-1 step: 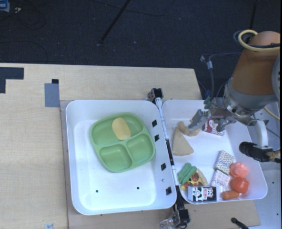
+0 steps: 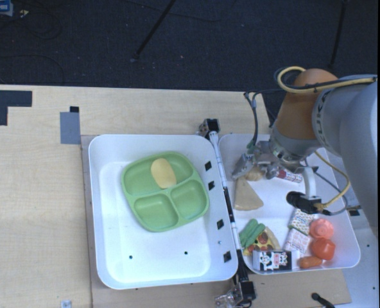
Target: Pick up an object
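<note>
Pincer (image 2: 259, 167) low in the right bin (image 2: 344, 252), over a tan wedge (image 2: 246, 196) (grip state: cannot tell); lemon (image 2: 163, 172) on green tray (image 2: 153, 212).

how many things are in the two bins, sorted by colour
Green: 2, divided plate in the left bin, leafy toy in the right bin
Yellow: 1, oval piece on the plate
Tan: 1, wedge
Orange-red: 2, round piece, tomato-like piece
Black and white: 1, small box
Patterned: 2, small cards
Total: 9, with a few smaller bits too cluttered to sort
</note>
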`<state>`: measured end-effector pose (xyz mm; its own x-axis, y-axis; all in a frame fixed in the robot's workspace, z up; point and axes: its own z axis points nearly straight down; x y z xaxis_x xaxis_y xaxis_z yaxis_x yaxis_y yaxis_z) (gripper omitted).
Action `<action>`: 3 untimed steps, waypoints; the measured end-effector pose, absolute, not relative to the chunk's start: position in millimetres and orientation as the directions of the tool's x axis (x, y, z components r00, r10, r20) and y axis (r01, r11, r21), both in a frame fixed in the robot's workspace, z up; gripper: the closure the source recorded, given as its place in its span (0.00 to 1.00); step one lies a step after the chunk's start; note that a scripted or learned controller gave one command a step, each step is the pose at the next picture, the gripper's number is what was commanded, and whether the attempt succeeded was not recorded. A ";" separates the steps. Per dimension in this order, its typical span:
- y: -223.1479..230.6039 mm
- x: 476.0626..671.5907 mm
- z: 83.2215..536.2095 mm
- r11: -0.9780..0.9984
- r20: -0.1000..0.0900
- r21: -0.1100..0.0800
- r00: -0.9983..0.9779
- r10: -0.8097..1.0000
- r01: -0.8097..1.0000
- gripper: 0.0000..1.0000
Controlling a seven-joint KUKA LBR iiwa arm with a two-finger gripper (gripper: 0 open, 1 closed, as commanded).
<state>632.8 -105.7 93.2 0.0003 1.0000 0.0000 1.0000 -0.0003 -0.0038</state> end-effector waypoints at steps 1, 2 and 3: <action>-83.4 644.8 87.5 0.000 -0.001 -0.001 0.000 1.000 1.000 0.00; -84.5 644.2 94.0 -0.004 0.002 -0.007 0.004 1.000 1.000 1.00; -25.0 595.7 184.6 0.001 0.000 -0.007 -0.001 1.000 1.000 1.00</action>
